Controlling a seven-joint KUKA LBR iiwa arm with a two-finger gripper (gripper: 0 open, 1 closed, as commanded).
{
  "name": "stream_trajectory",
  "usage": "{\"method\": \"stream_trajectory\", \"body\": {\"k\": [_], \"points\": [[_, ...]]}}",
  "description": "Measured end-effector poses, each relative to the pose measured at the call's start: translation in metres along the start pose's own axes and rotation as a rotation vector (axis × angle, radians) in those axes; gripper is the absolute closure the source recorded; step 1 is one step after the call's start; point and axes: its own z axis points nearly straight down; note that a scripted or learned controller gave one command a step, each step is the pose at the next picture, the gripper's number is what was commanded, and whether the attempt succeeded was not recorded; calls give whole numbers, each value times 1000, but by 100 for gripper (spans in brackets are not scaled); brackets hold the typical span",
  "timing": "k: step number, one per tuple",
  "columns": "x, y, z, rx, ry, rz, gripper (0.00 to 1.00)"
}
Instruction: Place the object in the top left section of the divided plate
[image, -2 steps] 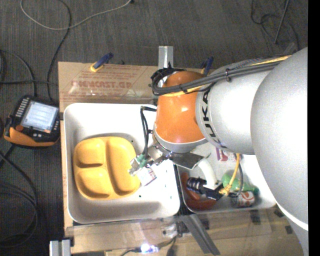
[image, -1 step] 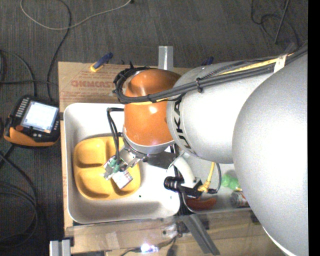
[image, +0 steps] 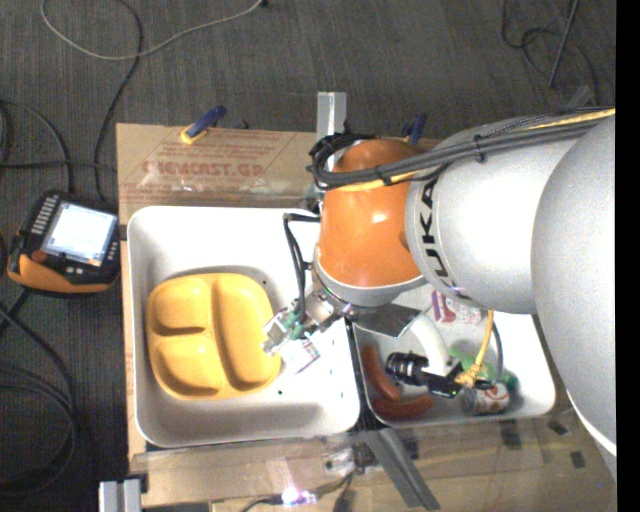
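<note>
Hanging over the left bin (image: 150, 240), the gripper (image: 288, 336) sits at the 3 o'clock edge of the yellow divided plate (image: 200, 372), just above its rim. Whether it is open or closed cannot be told, because the orange wrist band (image: 365, 225) covers most of it. A small pale-and-green item (image: 299, 346) shows right at its tip, close against the plate's edge. This is probably the object, though the view is too blurred to say whether it is gripped or merely lying beneath. The plate has 3 wells: 1 tall one along the 3 o'clock side, nearest the gripper, and 2 stacked on the far side. The top left section (image: 183, 305) lies toward 9 to 10 o'clock from the gripper, across the tall well and its ridge. The coming move, as I judge it, is a short carry that way, clearing the ridge before any release; letting go at this spot would likely land the item in the wrong well or off the rim. The right bin (image: 542, 402), at 3 o'clock, holds a brown sausage-shaped piece (image: 385, 392), well apart from the plate.
</note>
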Motion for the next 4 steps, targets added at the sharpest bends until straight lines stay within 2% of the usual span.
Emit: {"method": "stream_trajectory", "body": {"k": [1, 2, 3, 4], "points": [[10, 5, 23, 3, 3, 129, 100], [51, 34, -13, 0, 0, 79, 100], [8, 56, 7, 1, -2, 60, 100], [21, 108, -16, 0, -2, -10, 100]]}}
